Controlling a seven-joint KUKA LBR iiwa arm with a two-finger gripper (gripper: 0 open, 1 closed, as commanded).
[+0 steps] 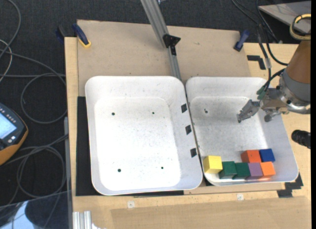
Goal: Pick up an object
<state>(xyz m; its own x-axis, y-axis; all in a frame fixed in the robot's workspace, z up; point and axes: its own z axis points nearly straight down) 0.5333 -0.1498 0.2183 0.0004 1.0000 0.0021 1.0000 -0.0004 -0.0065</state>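
Several coloured blocks sit clustered at the near edge of the right bin [217, 124]: a yellow block [213, 163], a green block [228, 169], a dark green block [242, 170], a purple block [255, 169], an orange block [267, 168], a red block [252, 156] and a blue block [266, 154]. My gripper [256, 115] hangs over the right bin's far right part, well behind the blocks. Its fingers [245, 113] are spread open with nothing between them.
The left bin [133, 134] lies beside the right one, joined by black clips [188, 129] along the shared wall. A slanted metal rod [158, 18] crosses the bench at the back. Blue clamps [82, 35] hold the board's far corners.
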